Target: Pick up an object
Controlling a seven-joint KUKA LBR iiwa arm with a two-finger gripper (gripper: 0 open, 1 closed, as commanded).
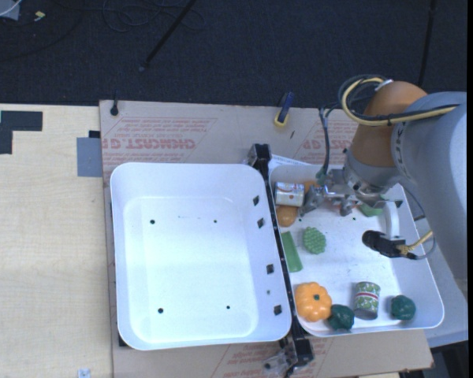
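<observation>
Toys sit in the right bin (426, 309) — a bumpy green one (314, 240), an orange pumpkin (313, 302), a small can (367, 299) and two dark green lumps (340, 317). The gripper (335, 196) hangs low near the bin's top, beside a little yellow-and-white pack (289, 194) — I cannot tell its grip. The left bin (142, 321) sits beside it.

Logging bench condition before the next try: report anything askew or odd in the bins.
Nothing spilled or damaged. All the objects crowd the right bin; the small can by the gripper lies on its side.
</observation>
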